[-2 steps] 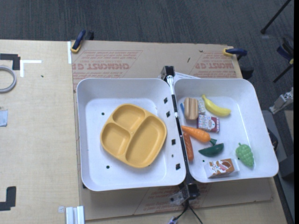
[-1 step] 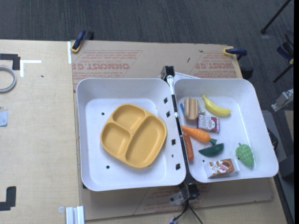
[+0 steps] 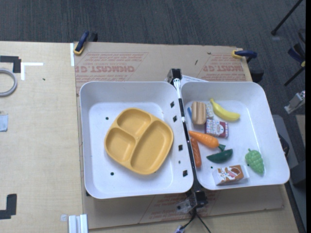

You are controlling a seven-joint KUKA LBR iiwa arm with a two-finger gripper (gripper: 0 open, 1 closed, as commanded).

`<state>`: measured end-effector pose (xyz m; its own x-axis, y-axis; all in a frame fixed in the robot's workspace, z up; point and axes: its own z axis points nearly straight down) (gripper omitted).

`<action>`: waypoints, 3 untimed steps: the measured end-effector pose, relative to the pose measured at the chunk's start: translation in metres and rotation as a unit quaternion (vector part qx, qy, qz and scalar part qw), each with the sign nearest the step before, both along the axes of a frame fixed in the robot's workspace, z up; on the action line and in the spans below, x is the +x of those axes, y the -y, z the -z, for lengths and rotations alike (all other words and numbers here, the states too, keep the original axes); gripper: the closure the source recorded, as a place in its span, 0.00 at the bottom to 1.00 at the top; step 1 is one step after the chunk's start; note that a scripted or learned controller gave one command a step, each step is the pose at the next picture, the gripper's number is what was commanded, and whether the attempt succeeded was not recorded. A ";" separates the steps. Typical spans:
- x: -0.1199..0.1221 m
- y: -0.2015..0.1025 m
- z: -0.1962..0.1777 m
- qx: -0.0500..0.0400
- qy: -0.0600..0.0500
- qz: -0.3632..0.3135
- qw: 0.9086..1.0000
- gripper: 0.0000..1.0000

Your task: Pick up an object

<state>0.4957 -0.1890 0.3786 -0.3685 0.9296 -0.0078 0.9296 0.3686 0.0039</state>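
Observation:
The right bin (image 3: 270,111) holds several toy foods. A yellow banana (image 3: 224,110) lies at the back beside a tan hot-dog bun (image 3: 198,112). A small red carton (image 3: 216,128) sits below them. An orange carrot (image 3: 204,139) lies across the middle, and a second orange stick (image 3: 196,153) rests against the bin's left wall. A dark green pepper (image 3: 219,155) lies near the front, with a light green bunch of grapes (image 3: 255,161) to its right. An orange juice box (image 3: 231,174) lies flat at the front edge.
The left bin (image 3: 97,98) holds a yellow three-part plate (image 3: 139,140). Both bins stand on a cardboard sheet (image 3: 121,64) held by clamps (image 3: 81,41) at the back corners. A tape ring (image 3: 6,81) lies on the bench at far left.

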 end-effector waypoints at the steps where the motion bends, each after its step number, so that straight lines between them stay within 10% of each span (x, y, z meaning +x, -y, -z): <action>1: 0.001 0.000 -0.010 -0.001 0.001 -0.001 1.000 1.00; 3: 0.004 0.000 -0.029 -0.003 0.004 -0.003 1.000 1.00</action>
<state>0.4995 -0.1895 0.4080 -0.3740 0.9273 -0.0161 0.9273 0.3741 0.0086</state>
